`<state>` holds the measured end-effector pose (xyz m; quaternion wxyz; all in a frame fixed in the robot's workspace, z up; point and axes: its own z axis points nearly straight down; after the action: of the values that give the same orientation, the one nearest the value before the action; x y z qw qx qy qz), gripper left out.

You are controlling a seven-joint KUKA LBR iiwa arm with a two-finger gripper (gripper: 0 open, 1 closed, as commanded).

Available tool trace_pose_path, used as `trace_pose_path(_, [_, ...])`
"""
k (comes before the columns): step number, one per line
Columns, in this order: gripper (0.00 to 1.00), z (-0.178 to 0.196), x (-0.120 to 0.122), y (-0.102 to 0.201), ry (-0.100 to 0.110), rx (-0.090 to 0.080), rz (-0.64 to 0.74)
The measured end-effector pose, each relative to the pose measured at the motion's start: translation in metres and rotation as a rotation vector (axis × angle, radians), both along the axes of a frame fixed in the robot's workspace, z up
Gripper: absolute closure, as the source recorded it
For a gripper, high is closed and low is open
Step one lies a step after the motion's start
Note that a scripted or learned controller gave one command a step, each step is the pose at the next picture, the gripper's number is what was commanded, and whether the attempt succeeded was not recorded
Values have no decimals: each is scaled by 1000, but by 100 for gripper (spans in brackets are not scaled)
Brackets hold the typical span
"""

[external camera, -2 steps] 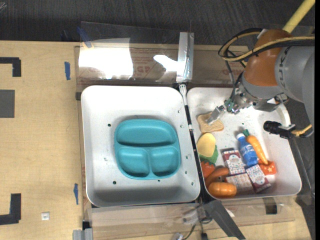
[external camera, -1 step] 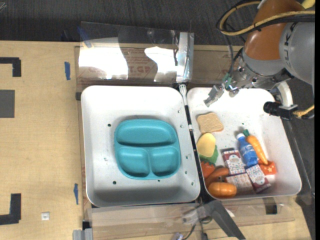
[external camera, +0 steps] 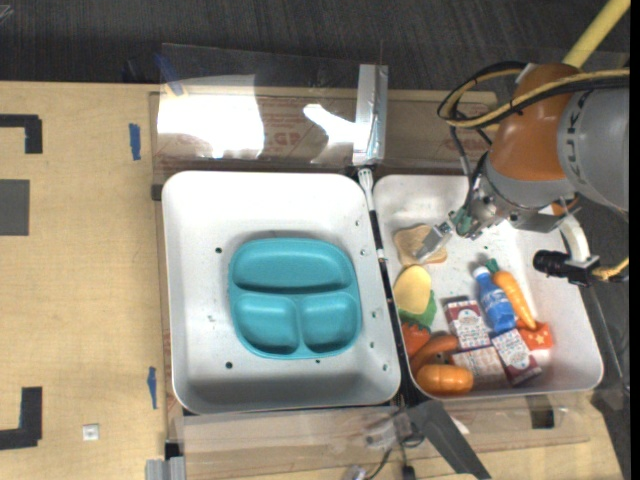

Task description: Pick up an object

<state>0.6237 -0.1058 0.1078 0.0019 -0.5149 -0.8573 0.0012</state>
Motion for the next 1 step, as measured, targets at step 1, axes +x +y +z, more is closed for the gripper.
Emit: trace_pose_path(1, [100, 14, 3, 0, -10, 0, -1])
